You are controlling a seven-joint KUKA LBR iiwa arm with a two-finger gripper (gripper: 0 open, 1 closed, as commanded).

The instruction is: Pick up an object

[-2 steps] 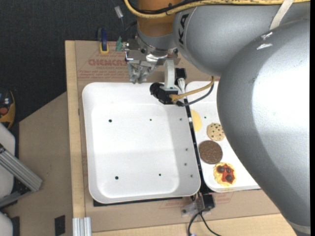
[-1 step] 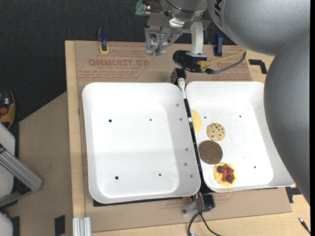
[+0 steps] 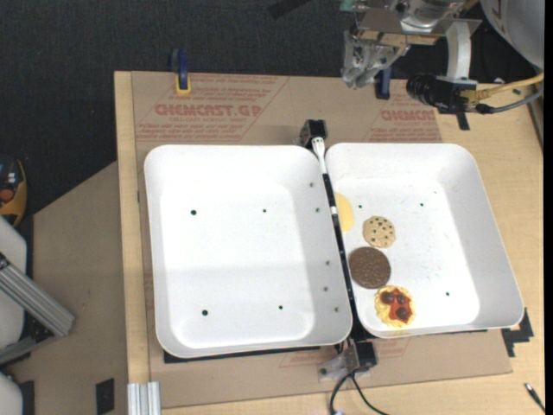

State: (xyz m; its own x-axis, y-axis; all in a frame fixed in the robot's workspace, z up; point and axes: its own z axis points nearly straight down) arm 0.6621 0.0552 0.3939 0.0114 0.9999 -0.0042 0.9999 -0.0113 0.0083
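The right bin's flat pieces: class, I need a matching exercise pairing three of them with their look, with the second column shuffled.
Column one:
1. piece nearest the bin's front edge
2. middle piece
3. piece behind it

Column two:
A. pale tan with dark specks
B. yellow with red and dark bits on top
C. plain dark brown disc

Pairs: 1-B, 2-C, 3-A.

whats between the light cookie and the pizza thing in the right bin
In the camera view, a dark brown cookie lies between the light speckled cookie and the small pizza.
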